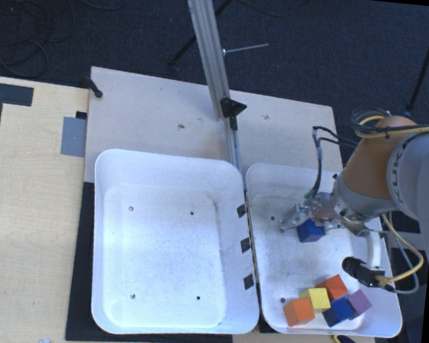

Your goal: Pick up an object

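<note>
My gripper (313,221) hangs low in the right bin (280,274), near its upper middle. Its metal fingers (292,220) are spread apart, so it is open. A small blue cube (312,232) sits between and just below them on the bin floor. The fingers stand wider than the cube and I cannot tell whether they touch it. The grey arm with its orange band (369,165) comes in from the right above the bin.
Several more blocks cluster in the right bin's near corner: an orange cube (298,311), a yellow one (318,299), a red-orange one (335,286), a dark blue one (337,312) and a purple one (359,302). The left bin (164,246) lies alongside. A metal post (212,59) rises behind.
</note>
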Controlling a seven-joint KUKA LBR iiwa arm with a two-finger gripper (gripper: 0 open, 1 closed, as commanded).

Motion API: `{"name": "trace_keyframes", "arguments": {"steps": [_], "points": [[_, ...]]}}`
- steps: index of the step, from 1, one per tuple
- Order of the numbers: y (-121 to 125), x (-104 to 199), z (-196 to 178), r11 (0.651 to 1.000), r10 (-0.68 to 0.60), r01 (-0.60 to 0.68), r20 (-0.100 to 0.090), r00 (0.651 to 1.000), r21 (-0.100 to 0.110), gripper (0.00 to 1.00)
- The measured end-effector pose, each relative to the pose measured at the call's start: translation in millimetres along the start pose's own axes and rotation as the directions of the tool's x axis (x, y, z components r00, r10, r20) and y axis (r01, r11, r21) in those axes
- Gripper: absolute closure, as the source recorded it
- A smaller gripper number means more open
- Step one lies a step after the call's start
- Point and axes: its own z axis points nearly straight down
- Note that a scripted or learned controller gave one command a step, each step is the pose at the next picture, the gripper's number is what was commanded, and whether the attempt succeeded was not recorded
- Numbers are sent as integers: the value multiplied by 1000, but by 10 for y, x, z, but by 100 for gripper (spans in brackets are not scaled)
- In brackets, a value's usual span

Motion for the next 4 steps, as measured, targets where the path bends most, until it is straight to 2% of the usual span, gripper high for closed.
{"name": "trace_keyframes", "arguments": {"steps": [1, 2, 3, 4], "points": [[190, -336, -36, 1000, 1, -1, 1, 1000, -2, 0], [176, -330, -126, 1000, 1, -1, -2, 1000, 2, 100], [228, 419, -40, 1000, -6, 6, 3, 1000, -9, 100], [329, 1333, -1043, 1000, -8, 8, -4, 1000, -7, 100]]}}
